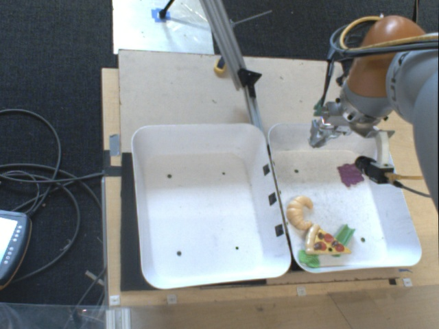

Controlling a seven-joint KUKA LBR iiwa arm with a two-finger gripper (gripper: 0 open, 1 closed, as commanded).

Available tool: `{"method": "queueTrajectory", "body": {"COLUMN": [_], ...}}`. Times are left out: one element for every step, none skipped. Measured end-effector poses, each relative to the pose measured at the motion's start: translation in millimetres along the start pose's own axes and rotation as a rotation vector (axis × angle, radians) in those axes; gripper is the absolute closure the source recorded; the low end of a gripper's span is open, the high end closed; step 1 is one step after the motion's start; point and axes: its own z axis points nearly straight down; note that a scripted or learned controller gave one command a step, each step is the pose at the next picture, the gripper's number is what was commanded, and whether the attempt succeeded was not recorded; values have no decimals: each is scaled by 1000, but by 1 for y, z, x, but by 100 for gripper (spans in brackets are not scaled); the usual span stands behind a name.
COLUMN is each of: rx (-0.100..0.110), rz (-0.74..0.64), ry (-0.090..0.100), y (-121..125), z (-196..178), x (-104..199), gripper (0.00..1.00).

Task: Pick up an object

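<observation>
One gripper (321,134) is seen hanging over the far left corner of the right bin (401,251), close to that bin's far wall. How the jaws stand cannot be told from this slant, and nothing is seen held in them. The grey arm (415,81) is seen reaching in from the right, with its orange band (384,46) just above the wrist. The objects to be picked are all found in the right bin. A purple toy (350,175) is placed nearest the gripper, to its right and a little nearer the camera, apart from it. A toy croissant (300,212) is laid near the left wall of the same bin, well apart from the gripper. A toy pizza slice (328,242) is laid just beside the croissant toward the near rim, and is touched at its right by a green toy piece (346,234). Another green piece (309,258) is seen against the near rim. The left bin (206,204) is set just beside the right one on the bench (171,88). Black cables (41,177) and a tablet (10,242) are seen on the dark floor at the left.
</observation>
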Motion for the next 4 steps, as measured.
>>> {"method": "queueTrajectory", "body": {"rx": [-2, 3, 8, 10], "rz": [-5, -6, -10, -10], "ry": [0, 0, 3, 4], "y": [10, 12, -5, -25], "z": [-63, -87, -77, -66], "x": [-1, -1, 57, 110], "gripper": [100, 100, 100, 100]}}
